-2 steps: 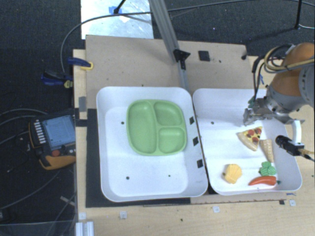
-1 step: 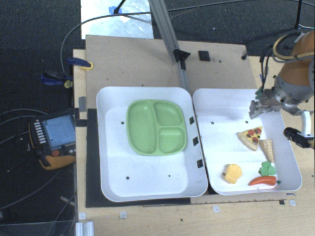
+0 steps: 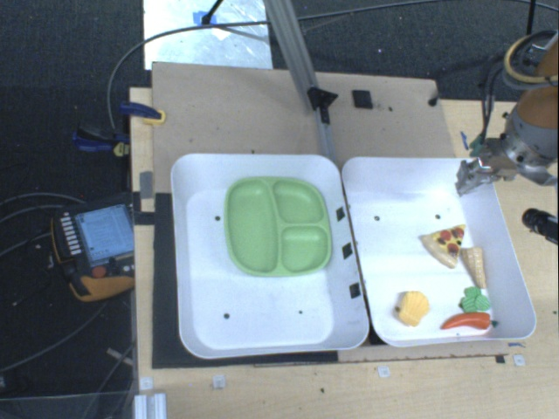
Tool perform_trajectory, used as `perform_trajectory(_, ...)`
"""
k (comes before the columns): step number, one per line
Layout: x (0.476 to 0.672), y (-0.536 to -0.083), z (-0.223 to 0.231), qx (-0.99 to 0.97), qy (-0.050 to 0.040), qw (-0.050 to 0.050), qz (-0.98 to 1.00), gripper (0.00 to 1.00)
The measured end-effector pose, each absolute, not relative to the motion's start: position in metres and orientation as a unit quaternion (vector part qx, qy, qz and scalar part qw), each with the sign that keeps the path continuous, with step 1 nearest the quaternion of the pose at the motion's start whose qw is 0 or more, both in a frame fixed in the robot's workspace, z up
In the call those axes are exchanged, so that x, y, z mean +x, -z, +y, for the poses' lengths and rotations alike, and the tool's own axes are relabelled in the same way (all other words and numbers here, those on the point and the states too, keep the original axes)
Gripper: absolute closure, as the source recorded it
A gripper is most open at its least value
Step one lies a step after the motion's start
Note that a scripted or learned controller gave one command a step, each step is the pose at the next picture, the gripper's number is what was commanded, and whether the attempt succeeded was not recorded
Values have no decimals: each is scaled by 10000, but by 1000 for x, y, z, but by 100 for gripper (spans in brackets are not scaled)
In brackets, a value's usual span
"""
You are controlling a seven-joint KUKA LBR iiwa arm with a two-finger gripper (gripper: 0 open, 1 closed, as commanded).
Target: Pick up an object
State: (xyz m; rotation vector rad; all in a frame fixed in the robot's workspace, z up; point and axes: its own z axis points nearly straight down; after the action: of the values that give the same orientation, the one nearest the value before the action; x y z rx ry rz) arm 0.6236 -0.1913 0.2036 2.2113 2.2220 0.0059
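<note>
The right bin (image 3: pixel 410 195) holds a toy pizza slice (image 3: pixel 445 243), a tan cone (image 3: pixel 474 265), a yellow corn-like piece (image 3: pixel 412 307), a green leafy piece (image 3: pixel 476 300) and a red chili pepper (image 3: pixel 465 322). These lie in the bin's near right part. My gripper (image 3: pixel 472 175) hangs over the bin's far right corner, well above and behind the pizza slice. Nothing shows between its fingers.
The left bin (image 3: pixel 210 321) bears a green divided plate (image 3: pixel 278 225). A metal pole (image 3: pixel 293 42) slants over the bench behind the bins. A blue device (image 3: pixel 96 238) and cables lie off the bench to the left.
</note>
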Motion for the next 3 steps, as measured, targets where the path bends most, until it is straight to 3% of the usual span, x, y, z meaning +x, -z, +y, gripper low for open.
perform_trajectory(3, 596, -201, -18, 7038, -3, -8, 7104, 100)
